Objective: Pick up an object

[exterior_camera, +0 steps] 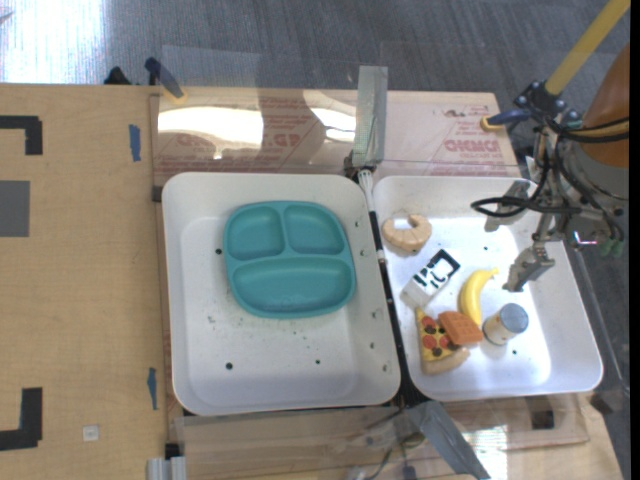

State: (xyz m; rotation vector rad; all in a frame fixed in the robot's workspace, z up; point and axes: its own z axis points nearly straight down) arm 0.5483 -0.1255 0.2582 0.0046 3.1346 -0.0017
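The right bin holds several small objects. A beige ring-shaped bagel lies near its back left corner. In front of it lie a white box with black markings, a yellow banana, an orange block, a toy pizza slice and a small round can with a grey-blue lid. My gripper hangs over the right bin, just right of the banana and behind the can. Nothing is visibly held by it.
The left bin carries a teal divided plate. A raised divider separates the two bins. Cables and the arm's wrist crowd the right bin's back right corner. A cardboard panel lies to the left.
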